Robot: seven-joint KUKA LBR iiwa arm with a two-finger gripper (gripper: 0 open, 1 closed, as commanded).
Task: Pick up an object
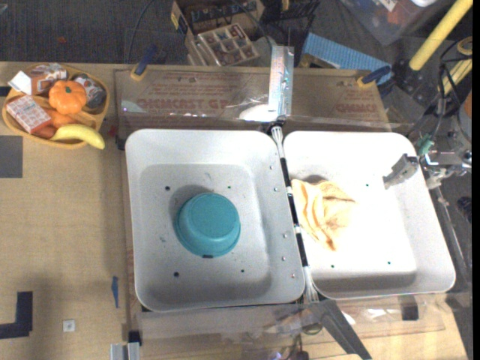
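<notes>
An upturned teal bowl (209, 224) sits in the middle of the left white bin (146, 156). A crumpled yellow cloth (324, 210) lies in the right white bin (420, 265), against its left wall. My gripper (400, 170) shows as a small grey part over the right bin's upper right rim, well to the right of the cloth and apart from it. Nothing is seen in it. The rest of the arm runs off to the right.
A basket (22, 122) of toy food with an orange pumpkin (67, 97) and a banana (79, 134) stands at the bench's far left. A clear plastic panel (202, 100) rises behind the bins. Boxes and cables lie beyond it.
</notes>
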